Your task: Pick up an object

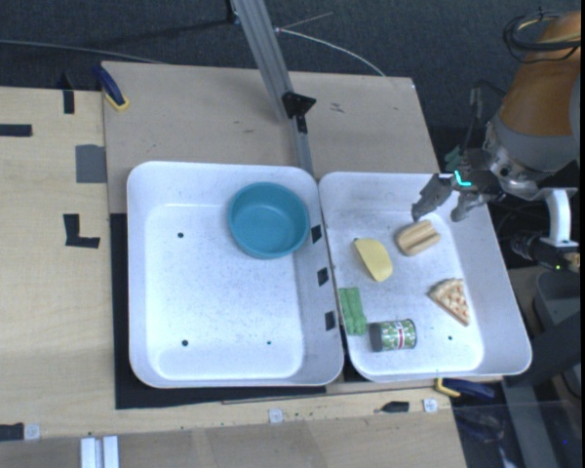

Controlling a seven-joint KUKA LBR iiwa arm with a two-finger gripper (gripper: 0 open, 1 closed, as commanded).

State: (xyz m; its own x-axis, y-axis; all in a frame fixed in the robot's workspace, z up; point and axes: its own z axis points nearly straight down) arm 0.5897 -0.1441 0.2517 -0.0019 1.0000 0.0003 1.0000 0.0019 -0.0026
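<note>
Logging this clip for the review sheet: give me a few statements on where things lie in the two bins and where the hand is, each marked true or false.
1. The blue bowl sits in the left bin. True.
2. The small can stands upright. False: it lies on its side near the front of the right bin.
3. The hand is above the right bin, near the bread roll. True.
4. The pizza slice lies in the left bin. False: it is in the right bin, by its right wall.
5. The hand holds the yellow piece. False: that piece lies on the bin floor, apart from the hand.
</note>
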